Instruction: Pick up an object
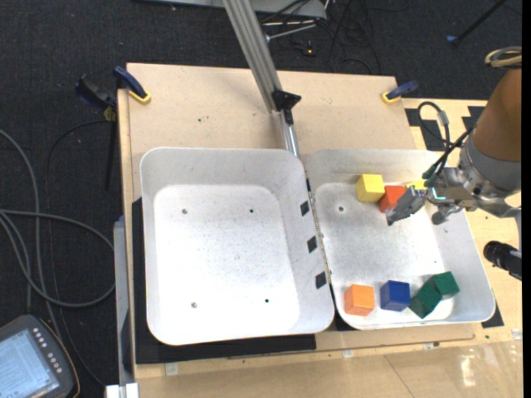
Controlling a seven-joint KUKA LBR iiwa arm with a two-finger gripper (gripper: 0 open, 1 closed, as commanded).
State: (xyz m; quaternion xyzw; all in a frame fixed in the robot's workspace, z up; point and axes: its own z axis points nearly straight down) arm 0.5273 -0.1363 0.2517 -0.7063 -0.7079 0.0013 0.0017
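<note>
My gripper (pixel 421 212) hangs over the right bin (pixel 465 259), at its upper right, with the arm reaching in from the right. Its two dark fingers (pixel 404 209) stand apart, so it is open with nothing between them. A red block (pixel 392 196) lies just left of the nearer finger, close to or touching its outer side. A yellow cube (pixel 370 187) sits right beside the red block, on its left. Along the bin's front edge lie an orange cube (pixel 359 298), a blue cube (pixel 396 295) and two green blocks (pixel 435 293) pressed together.
The left bin (pixel 220 239) adjoins the right one, their rims meeting in the middle. A slanted metal pole (pixel 253 44) runs down from the top to the bins' shared edge. Clamps (pixel 133 85) hold the board's back corners.
</note>
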